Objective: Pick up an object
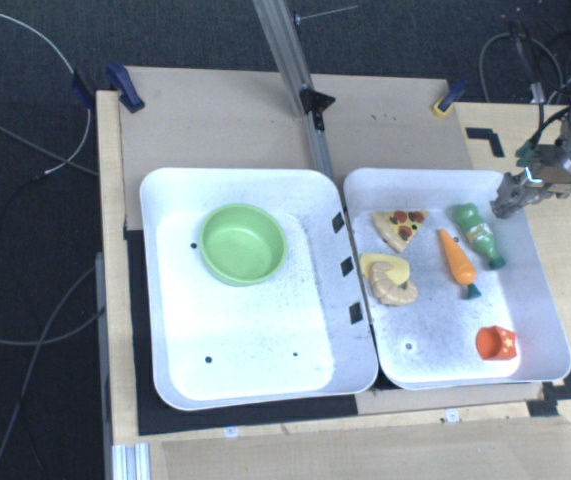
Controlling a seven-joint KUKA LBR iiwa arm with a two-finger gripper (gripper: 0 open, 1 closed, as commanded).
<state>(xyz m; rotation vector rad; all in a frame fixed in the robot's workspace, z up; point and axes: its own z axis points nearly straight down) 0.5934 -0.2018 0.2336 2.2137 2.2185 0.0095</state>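
Nearest the camera, in the right-hand shallow white plastic bin [555, 353], sits a small glossy red-orange block-like toy [496, 343]. Farther back lie a pale yellow lumpy toy pastry [389, 278], a tapered smooth orange plastic carrot [456, 257], a triangular pizza-slice toy [401, 227] and a green plastic bottle [478, 234], its long axis running diagonally up-left toward the rim. This bottle lies just left of the grey two-finger gripper [510, 196], which hangs over the bin's far right edge holding nothing visible; I cannot tell its opening. Left, a round light-green plastic bowl [243, 243] sits in the other bin.
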